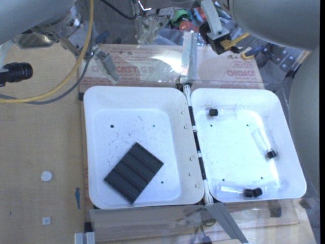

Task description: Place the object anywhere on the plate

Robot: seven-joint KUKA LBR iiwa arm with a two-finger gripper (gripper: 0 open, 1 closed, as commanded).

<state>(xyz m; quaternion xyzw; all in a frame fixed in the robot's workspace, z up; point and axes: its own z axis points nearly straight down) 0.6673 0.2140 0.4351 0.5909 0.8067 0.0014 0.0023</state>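
Note:
A dark grey ribbed rectangular plate [133, 172] lies flat and turned at an angle in the lower middle of the left bin [96, 136]. Three clear tubes with black caps lie in the right bin [289, 151]: one near the back left [223, 111], one along the right side [261, 141], one by the front wall [238, 191]. My gripper [146, 27] hangs high behind the bins, above the back edge of the left bin, far from the plate and the tubes. Nothing shows in its grasp.
The grey arm [274, 9] spans the top right of the view. A yellow cable [76, 70] loops over the bench at the back left. Cardboard [152, 67] and cluttered tools lie behind the bins. A black cylinder [18, 72] sits at the far left.

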